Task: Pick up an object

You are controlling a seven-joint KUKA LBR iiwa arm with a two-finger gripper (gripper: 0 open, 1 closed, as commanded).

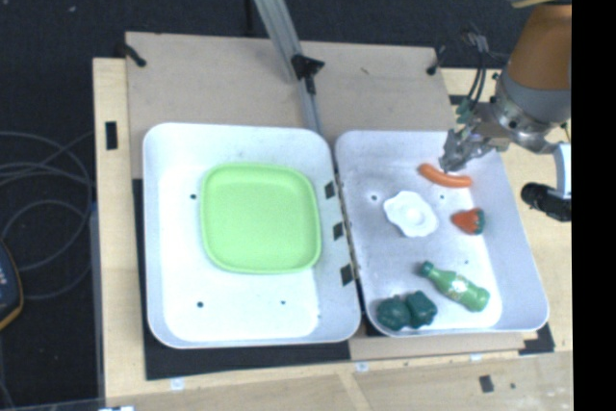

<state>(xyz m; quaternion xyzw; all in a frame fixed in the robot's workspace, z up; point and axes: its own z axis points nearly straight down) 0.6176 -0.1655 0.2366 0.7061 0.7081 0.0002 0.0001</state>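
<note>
My gripper (455, 159) hangs over the far right part of the right bin (371, 159), just above and touching the near end of an orange sausage (445, 175). Below it lie a white fried egg (411, 214), a red strawberry (469, 221), a green bottle (453, 286) and a dark green pepper-like lump (405, 311). Nothing shows between the fingers.
The left bin (173, 207) holds a light green square plate (260, 218). A grey metal pole (274, 5) slants up from between the bins at the back. Cables lie at the far left off the bench.
</note>
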